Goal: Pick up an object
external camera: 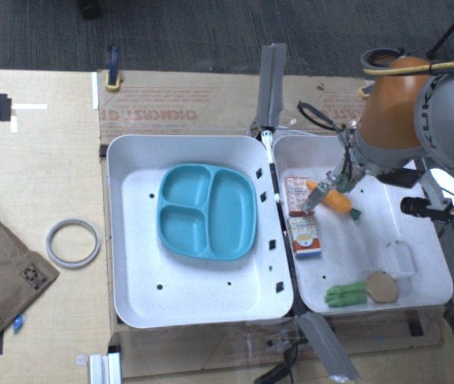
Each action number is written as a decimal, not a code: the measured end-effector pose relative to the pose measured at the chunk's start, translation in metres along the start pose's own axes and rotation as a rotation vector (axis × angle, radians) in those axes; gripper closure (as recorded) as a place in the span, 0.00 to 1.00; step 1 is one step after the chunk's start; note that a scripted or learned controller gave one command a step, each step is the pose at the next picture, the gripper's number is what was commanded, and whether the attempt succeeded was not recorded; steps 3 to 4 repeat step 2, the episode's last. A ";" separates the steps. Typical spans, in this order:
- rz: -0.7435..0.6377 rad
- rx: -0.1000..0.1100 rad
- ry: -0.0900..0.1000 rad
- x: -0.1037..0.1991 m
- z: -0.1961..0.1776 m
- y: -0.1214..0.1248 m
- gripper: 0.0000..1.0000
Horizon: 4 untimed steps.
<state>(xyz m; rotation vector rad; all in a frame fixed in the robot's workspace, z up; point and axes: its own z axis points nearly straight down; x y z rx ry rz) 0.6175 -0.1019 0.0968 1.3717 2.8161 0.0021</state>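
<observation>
A blue tray (208, 212) fills the left bin (127, 238). In the right bin (419, 246), the gripper (316, 198) sits at the carrot's (335, 200) nine o'clock, beside two cartons (296, 195); its grip cannot be told. It could snag a carton or nudge the carrot away.

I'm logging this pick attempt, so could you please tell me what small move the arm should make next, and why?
Probably a short straight descent: the gripper hangs in the right bin at the orange carrot, beside the small cartons, and no object sits visibly between its fingers.
</observation>
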 end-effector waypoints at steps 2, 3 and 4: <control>0.218 0.007 0.005 0.036 -0.149 0.019 1.00; 0.218 0.007 0.005 0.036 -0.149 0.019 1.00; 0.218 0.007 0.005 0.036 -0.149 0.019 1.00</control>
